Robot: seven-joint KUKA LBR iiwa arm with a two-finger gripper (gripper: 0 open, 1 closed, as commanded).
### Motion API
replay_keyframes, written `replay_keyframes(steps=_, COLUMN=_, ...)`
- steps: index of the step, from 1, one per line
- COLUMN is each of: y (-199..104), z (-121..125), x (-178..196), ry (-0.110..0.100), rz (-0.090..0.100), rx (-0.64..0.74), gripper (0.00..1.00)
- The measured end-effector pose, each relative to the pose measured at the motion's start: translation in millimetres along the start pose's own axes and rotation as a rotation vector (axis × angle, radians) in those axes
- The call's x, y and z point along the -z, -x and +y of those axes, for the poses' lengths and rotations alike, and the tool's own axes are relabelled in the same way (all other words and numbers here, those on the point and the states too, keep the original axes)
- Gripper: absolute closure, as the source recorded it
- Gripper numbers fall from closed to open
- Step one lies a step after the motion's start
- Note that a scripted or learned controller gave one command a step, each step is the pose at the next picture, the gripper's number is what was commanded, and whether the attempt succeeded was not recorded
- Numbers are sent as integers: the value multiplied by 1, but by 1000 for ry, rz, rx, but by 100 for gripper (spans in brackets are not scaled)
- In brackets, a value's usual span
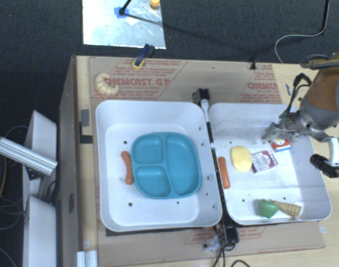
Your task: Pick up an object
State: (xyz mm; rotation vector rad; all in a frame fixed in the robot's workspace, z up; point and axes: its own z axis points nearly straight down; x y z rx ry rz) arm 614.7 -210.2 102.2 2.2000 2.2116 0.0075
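Green toy with a cone [278, 207] lies nearest in the right bin [319, 204]; farther back sit the yellow block [241, 158] and a small packet [264, 161]. Just beyond, the gripper [276, 131] hovers over a red-and-white item [280, 144], directly below and touching distance; whether its jaws are parted I cannot tell

Two bins were set side by side on the counter [158, 77]. In the left bin [111, 115] a tray [165, 164] lay at the middle, with a sausage [127, 167] just to its left. In the right bin [314, 196] a second sausage [223, 172] lay by the left wall, a sponge [241, 158] just right of it, and a packet [264, 161] right of that. A small carton [280, 144] lay behind the packet. A cone [278, 207] lay near the front wall.
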Motion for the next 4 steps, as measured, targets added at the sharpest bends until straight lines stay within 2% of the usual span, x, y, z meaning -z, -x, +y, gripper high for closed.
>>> replay_keyframes(steps=1, y=-1, z=6, x=-12, ry=-8, rz=4, rx=-2, gripper=0)
replay_keyframes(steps=2, y=-1, z=9, x=1, ry=2, rz=2, rx=1, gripper=100)
replay_keyframes(steps=3, y=-1, z=10, x=12, ry=5, rz=1, rx=3, gripper=100)
replay_keyframes(steps=4, y=-1, z=10, x=12, ry=5, rz=1, rx=3, gripper=0)
